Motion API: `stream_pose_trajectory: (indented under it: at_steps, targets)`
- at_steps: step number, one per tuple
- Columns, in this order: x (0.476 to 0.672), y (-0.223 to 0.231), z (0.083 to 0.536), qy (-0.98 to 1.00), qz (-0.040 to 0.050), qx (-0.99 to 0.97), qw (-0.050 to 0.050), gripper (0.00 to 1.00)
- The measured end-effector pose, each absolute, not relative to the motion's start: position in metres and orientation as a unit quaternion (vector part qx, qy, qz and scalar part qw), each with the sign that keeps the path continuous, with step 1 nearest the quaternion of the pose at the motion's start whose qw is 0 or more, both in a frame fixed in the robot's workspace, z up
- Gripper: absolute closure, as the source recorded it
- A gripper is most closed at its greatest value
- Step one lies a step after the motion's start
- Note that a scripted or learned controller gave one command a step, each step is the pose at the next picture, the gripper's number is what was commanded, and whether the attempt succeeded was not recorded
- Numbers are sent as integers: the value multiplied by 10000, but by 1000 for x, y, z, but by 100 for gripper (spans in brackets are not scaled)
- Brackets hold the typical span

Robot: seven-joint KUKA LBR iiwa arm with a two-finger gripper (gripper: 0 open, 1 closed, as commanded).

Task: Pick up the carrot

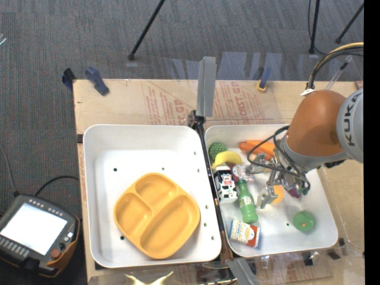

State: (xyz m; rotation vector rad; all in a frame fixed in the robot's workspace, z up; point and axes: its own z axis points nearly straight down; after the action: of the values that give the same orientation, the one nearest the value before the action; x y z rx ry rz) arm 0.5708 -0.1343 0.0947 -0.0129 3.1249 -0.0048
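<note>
**Carrot not yet in the grip: arm low over the right bin**

Item: carrot (256,145). Orange, long and tapered, lying flat near the far wall of the right bin (329,230). It sits beyond the gripper (273,193) and slightly to its left, partly hidden behind the wrist and a loop of black cable.

Hand: low over the middle of the bin, fingers pointing down. Something small and yellow-orange shows at the tips; what it is, and whether the fingers are wide or narrow, cannot be told.

Handling, as judged: likely a light, stiff plastic toy with a smooth, somewhat slippery skin. It should not crush, but may roll or squirt out of a pinch near the thin tip. Best hold: across the thick middle, fingers square to its length.

Neighbours, placed from the hand:
- banana (227,158), to the left and a little beyond, close to the carrot
- green bottle (246,202), just left
- small carton (244,233), nearer and left
- green round thing (304,221), nearer and right
- yellow plate (157,214), well to the left, in the other bin
</note>
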Motion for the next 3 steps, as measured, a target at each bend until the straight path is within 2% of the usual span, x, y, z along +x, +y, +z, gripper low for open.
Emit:
stream_pose_trajectory:
  at_steps: [1,2,3]
  targets:
    - [574,-132,107,9999,-18,-71,129,100]
    - [560,-146,259,9986,-15,-525,70,100]
    - [527,-214,318,9994,-5,341,29,100]
